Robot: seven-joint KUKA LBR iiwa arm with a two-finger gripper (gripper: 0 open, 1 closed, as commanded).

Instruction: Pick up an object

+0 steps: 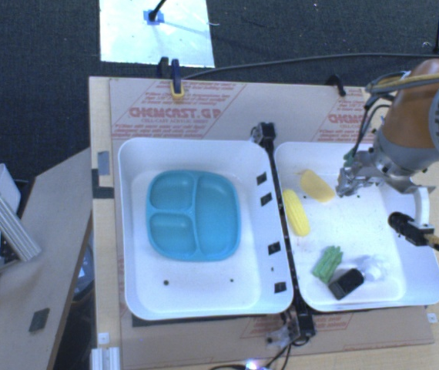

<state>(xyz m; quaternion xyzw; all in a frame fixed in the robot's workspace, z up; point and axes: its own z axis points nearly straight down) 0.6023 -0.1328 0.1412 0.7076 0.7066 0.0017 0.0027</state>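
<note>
In the right bin [420,284] my gripper [346,186] hangs low over the upper part, just right of a pale yellow oblong piece [316,185]. It is close to that piece, and I cannot tell if they touch. A yellow corn cob [296,212] lies along the bin's left wall. Toward the front lie a green ridged piece [327,263], a black block [346,283] and a small white crumpled item [373,267].
The left bin [139,284] holds a blue divided plate [194,213]. A row of black clips [269,199] runs along the rims where the two bins meet. The arm [416,122] comes in from the upper right.
</note>
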